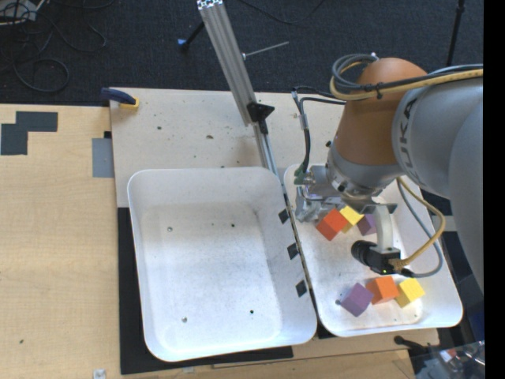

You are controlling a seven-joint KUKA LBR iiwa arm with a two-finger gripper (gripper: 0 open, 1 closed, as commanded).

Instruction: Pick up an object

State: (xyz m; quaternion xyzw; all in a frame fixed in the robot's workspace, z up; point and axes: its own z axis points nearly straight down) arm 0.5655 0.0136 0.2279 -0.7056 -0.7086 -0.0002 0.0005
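Six blocks in right bin (327, 263): red block (332, 224) just beside gripper (312, 201), toward the view's lower right; gripper state cannot be told.

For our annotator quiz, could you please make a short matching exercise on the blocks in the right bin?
Things:
1. red block
2. purple block
3. yellow block
4. orange block

Places:
A. between two other blocks
B. beside the gripper, near the divider
C. leftmost of the front cluster
D. rightmost of the front cluster

Pairs: 1-B, 2-C, 3-D, 4-A
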